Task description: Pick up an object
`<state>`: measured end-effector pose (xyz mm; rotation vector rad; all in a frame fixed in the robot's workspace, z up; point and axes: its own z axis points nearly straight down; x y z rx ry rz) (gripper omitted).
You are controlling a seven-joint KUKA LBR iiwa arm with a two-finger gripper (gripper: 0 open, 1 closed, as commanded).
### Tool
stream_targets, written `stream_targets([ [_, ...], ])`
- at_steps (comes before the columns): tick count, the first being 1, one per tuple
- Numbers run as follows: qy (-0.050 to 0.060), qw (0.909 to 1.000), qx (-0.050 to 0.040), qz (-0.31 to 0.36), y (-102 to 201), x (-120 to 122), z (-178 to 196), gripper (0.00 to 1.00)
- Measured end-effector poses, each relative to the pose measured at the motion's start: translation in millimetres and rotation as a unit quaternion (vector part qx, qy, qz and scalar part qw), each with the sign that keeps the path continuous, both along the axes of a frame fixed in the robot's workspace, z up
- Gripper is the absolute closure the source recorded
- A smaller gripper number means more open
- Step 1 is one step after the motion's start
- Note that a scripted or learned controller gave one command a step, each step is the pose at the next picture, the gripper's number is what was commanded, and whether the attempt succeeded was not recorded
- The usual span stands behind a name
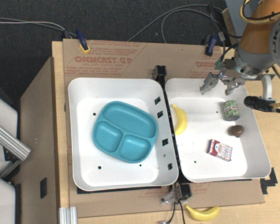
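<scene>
My gripper (219, 85) hangs over the back edge of the right bin (196, 169), its fingers spread open with nothing between them. In that bin a yellow banana (179, 119) lies against the left wall. A small green can (231, 109) stands just in front of and to the right of the gripper. A brown rounded object (235, 131) sits in front of the can. A red and white card box (219, 150) lies flat nearer the front.
The left bin (79, 167) holds a teal divided plate (125, 131). A second banana (203, 213) lies on the bench in front of the bins. Blue clamps (82, 42) grip the cardboard at the back.
</scene>
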<state>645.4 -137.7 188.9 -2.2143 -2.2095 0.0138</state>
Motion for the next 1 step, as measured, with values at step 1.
stream_targets([
  [1,-0.008,1.0000,-0.0011,0.001,0.4,3.4,8.9,0.00],
])
